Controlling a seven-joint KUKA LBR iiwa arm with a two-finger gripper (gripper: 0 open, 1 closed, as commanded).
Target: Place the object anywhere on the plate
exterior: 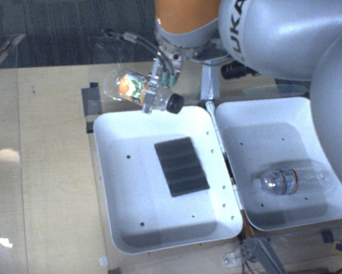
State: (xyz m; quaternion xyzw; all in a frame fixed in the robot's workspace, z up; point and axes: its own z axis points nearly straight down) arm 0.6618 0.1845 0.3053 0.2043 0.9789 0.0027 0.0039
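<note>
- Overhead, the arm (281, 30) fills the one-to-three o'clock part of the view, grey with an orange band, reaching toward twelve o'clock.
- Next, the left bin (118, 187) sits at centre, and the right bin (243, 126) touches it on the three o'clock side.
- Then the plate (181, 165), a dark ribbed rectangle, lies flat in the middle of the left bin.
- Lying on its side at four o'clock, a clear bottle (294, 180) rests in the right bin.
- At eleven o'clock, the gripper (148, 93) hangs beyond the left bin's far rim, fingers closed on a clear cup (126, 86) with orange inside, well apart from the plate.
</note>
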